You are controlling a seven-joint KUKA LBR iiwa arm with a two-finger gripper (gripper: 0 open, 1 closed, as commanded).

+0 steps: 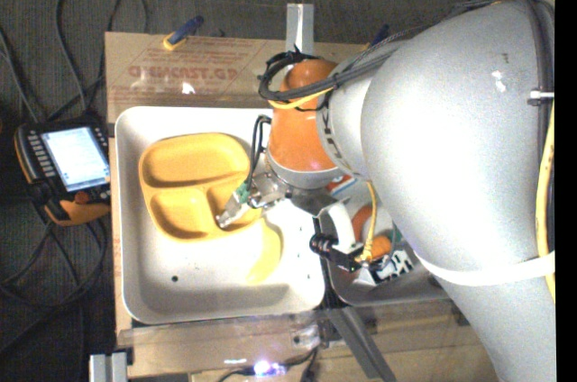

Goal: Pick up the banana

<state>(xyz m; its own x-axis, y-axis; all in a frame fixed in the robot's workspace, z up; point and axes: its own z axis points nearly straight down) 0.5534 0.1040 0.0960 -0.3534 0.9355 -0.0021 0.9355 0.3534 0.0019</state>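
The arm (451, 155) takes up the right of the camera view and hides most of the right bin (361, 292). The left bin (131, 218) serves as the landmark. In its upper middle lies a yellow divided tray (185, 182). The banana (263, 256) appears to be the pale yellow curved shape at the bin's lower right, just below the tray; its outline is soft, so this is a judgement. The tool (233, 207) sits at the tray's lower right corner, above the banana. Whether it is open or closed I cannot tell, and nothing shows in its grip.

Risks from here: the tool is over the tray's rim, so a descent could catch the tray instead of the banana. The banana lies close to the bin's right wall, which could block a clean approach. A handheld screen (70, 157) rests left of the bin, off the counter (216, 69).
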